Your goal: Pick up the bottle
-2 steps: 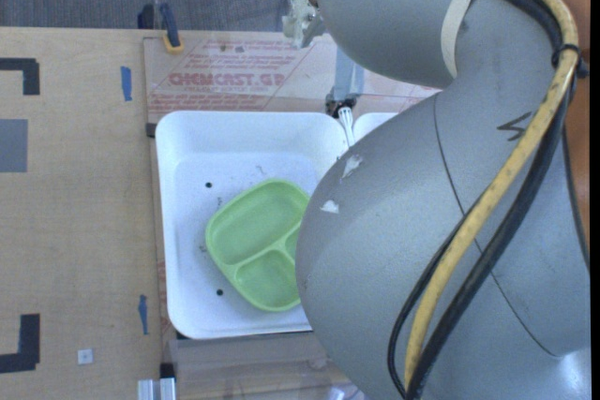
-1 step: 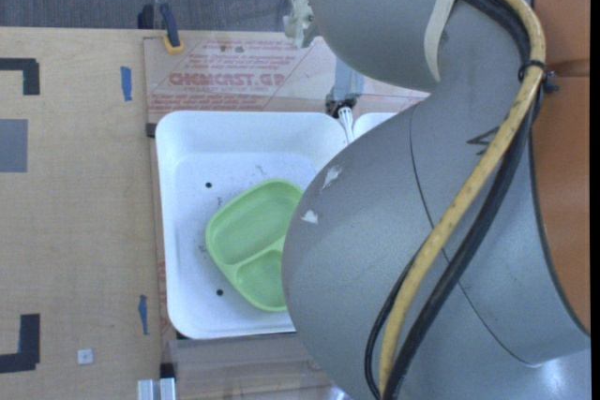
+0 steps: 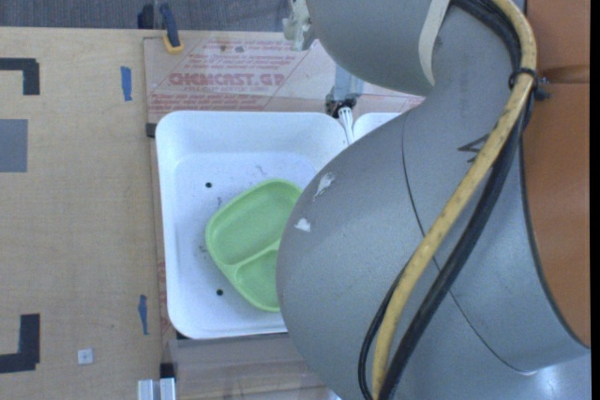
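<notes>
The grey arm (image 3: pixel 441 201) with its orange band (image 3: pixel 562 155) covers most of the right half of the view and hides the right bin almost wholly. In the left white bin (image 3: pixel 178 229) lies a light green divided plate (image 3: pixel 248 239), partly covered by the arm. A sliver of the right bin's rim (image 3: pixel 375 122) shows beside the arm.
A wooden bench top (image 3: pixel 75 201) with black and blue tape marks lies left of the bins. A clear sheet with red lettering (image 3: pixel 230 80) sits behind the left bin. Yellow and black cables (image 3: pixel 469 192) run along the arm.
</notes>
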Robot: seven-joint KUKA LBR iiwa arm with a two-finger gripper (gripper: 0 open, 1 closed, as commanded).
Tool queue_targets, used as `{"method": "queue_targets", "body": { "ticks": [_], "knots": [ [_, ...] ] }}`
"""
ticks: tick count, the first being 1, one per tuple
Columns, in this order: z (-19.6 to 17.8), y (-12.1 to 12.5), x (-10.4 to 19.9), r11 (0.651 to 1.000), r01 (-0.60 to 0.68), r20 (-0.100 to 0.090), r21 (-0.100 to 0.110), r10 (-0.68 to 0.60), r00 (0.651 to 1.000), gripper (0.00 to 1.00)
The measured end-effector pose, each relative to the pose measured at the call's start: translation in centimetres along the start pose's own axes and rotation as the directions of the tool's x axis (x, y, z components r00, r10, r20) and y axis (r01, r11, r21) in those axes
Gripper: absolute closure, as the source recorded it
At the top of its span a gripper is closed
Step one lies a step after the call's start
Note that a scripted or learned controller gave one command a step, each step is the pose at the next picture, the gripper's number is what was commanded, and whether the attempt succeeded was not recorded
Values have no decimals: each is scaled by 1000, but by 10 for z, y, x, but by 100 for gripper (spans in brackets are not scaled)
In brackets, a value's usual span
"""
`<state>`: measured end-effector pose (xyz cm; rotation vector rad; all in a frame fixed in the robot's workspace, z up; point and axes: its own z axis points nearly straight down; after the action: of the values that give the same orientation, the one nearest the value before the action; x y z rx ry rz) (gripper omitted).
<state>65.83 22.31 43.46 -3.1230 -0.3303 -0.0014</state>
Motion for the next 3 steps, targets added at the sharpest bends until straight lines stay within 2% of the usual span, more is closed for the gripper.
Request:
{"method": "queue_targets", "body": {
  "ticks": [3],
  "knots": [
    [-9, -1, 2, 1000, -7, 1, 2, 7, 1000, 100]
  ]
}}
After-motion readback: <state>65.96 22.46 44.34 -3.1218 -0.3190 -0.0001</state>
